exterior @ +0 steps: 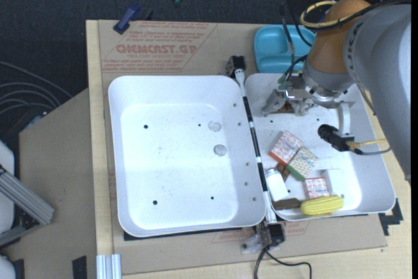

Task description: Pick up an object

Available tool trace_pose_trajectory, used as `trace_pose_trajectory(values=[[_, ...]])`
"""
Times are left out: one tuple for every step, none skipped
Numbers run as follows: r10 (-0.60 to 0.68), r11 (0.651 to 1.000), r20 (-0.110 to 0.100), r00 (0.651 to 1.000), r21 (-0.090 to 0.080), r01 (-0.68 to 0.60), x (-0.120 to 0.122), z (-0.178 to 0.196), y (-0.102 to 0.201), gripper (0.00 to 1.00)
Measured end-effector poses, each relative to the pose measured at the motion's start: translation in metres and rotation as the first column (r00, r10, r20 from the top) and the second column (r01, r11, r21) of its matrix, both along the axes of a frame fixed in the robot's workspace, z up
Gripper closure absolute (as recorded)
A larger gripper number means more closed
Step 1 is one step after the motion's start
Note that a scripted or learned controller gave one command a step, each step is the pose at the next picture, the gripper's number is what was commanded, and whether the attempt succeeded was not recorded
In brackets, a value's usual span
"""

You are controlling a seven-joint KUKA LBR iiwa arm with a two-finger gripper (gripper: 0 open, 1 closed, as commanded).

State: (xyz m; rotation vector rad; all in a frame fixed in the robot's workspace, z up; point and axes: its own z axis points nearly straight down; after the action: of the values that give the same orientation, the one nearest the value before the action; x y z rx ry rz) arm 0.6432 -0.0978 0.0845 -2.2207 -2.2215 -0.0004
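Yellow plastic corn cob (321, 206), knobbly, is lying against the near wall of the right bin (379, 196). Small printed cardboard boxes are sitting behind the cob: pink box (316, 187) just behind it, then green box (301, 163), then orange-and-white box (285, 147) farther back. Smooth white tube (277, 185) is lying just left of the cob. Metal hand (287, 101) is hanging well behind the cob, apart from all of them. Can't tell how far it's opening.
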Motion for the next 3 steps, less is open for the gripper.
trace_pose_trajectory(values=[[0.001,1.0,0.002,1.0,-0.001,-0.001,0.001,0.011,0.0,1.0],[0.001,1.0,0.002,1.0,-0.001,-0.001,0.001,0.01,0.0,0.0],[0.002,1.0,0.004,1.0,-0.001,-0.002,0.001,0.021,0.001,1.0]])
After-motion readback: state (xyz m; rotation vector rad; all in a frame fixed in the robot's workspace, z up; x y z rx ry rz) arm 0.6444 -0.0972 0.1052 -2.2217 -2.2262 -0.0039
